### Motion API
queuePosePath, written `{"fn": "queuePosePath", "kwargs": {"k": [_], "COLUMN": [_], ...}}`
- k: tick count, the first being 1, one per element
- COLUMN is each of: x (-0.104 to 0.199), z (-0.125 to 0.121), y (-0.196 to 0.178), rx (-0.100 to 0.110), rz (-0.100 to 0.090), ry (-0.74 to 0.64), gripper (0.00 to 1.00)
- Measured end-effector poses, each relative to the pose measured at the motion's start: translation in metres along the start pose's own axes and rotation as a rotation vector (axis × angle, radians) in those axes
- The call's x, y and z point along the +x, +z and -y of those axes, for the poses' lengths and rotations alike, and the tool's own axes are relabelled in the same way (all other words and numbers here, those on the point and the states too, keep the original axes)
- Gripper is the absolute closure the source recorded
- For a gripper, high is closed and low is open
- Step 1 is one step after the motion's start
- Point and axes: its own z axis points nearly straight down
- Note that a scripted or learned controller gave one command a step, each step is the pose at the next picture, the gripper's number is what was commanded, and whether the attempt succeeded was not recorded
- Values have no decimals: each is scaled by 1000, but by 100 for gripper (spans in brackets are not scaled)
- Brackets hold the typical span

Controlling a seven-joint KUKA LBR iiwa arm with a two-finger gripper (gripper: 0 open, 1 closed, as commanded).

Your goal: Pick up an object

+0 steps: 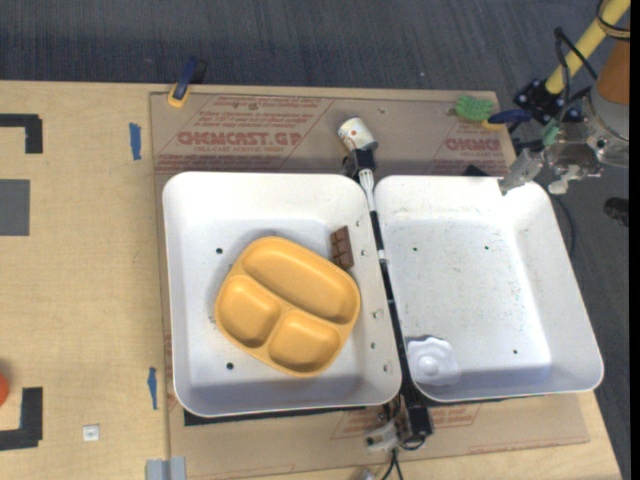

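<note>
A yellow three-compartment plate (288, 304) lies tilted in the left bin (190, 268). A small brown block (341, 247) leans against that bin's right wall, just beyond the plate's far edge. A small white lumpy object (432, 359) rests in the near left corner of the right bin (560, 298). My gripper (535, 166) hovers over the far right corner of the right bin, well away from all three objects, and nothing shows in it.
A white and black clamp (356, 138) sits at the far end of the ridge between the bins. A green clip (470, 108) and a blue-yellow clip (184, 82) hold the cardboard sheet (250, 133) under the bins.
</note>
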Motion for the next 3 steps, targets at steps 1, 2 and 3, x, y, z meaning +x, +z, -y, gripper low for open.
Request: {"fn": "queuePosePath", "kwargs": {"k": [1,2,3], "x": [6,2,85], "z": [49,46,69], "y": [92,77,15], "rx": [-11,-22,-1], "rz": [1,15,-1], "ry": [-169,-170,-59], "gripper": [0,100,100]}}
